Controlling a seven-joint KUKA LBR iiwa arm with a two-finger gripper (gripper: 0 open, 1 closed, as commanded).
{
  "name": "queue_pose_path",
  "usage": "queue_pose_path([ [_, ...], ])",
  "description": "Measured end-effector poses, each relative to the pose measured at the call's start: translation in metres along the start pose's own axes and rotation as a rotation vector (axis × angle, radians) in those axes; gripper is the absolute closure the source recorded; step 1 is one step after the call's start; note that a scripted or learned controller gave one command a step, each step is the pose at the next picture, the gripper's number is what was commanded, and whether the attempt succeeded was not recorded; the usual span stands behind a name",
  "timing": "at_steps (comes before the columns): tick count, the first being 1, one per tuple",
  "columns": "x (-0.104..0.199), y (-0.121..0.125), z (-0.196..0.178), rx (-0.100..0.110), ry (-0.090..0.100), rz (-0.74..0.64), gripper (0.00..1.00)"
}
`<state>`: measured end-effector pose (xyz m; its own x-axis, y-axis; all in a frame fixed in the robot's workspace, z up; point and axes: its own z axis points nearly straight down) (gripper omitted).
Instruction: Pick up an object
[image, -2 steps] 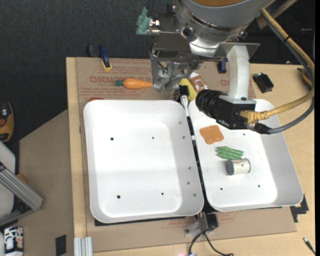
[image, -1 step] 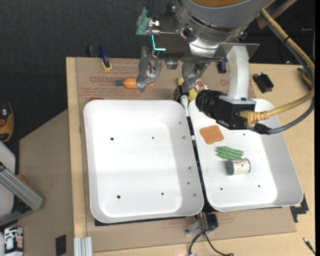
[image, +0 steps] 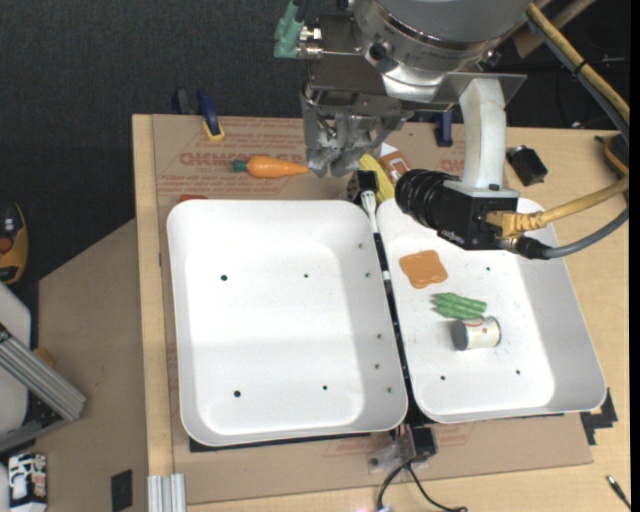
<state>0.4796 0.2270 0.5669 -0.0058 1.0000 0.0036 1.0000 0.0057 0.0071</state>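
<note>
Hovering above the bins' far edge, gripper (image: 335, 150) grip unreadable, nothing visibly held; orange slab (image: 423, 267), green pod (image: 458, 305), can (image: 475, 333) unpicked.

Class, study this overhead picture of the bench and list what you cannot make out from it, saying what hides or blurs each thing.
- Gripper: blurred and dark under the arm's body, so its state is unclear.
- Yellow object at the right bin's far edge: mostly covered by the arm and black hose fitting, identity unclear.
- Small can: label too small to read.
- Arm's upper part: cut off by the top edge.
- Carrot: right tip meets the blurred gripper; contact unclear.
</note>
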Motion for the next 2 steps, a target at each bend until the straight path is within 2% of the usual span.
queue_pose_path([
  [1, 0.0, 0.0, 0.001, 0.001, -0.001, 0.0, 0.0],
  [2, 0.001, 0.0, -0.01, -0.002, 0.001, -0.001, 1.0],
])
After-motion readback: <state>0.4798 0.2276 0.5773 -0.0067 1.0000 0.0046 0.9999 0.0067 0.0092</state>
